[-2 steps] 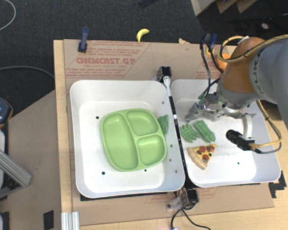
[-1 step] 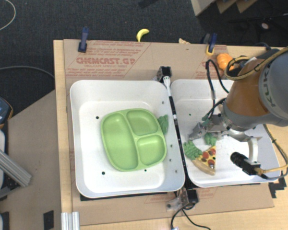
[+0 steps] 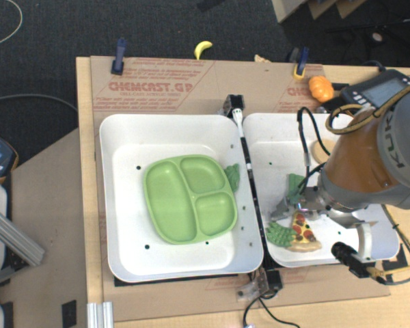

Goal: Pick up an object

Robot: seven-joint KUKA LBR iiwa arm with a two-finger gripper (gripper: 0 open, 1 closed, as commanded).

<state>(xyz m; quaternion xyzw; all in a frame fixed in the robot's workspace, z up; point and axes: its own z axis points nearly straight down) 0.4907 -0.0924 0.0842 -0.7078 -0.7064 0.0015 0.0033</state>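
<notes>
My gripper (image 3: 289,209) hangs low over the right bin (image 3: 273,132), near its front left part, with the grey and orange arm (image 3: 362,166) covering much of that bin. Just below the gripper lies a toy pizza slice (image 3: 303,233), and a leafy green toy (image 3: 279,234) rests against the slice's left side. Another green piece (image 3: 296,182) shows just above the gripper, partly hidden by the arm. In the left bin (image 3: 119,203) a green divided plate (image 3: 189,198) lies flat, with a small green item (image 3: 233,176) at its right edge.
A black divider strip (image 3: 246,162) runs between the two bins. Outside the bins, an orange toy (image 3: 320,87) and a yellow banana (image 3: 203,48) lie at the bench's far side. Blue clamps (image 3: 118,56) hold the cardboard. A cable (image 3: 305,139) loops over the right bin.
</notes>
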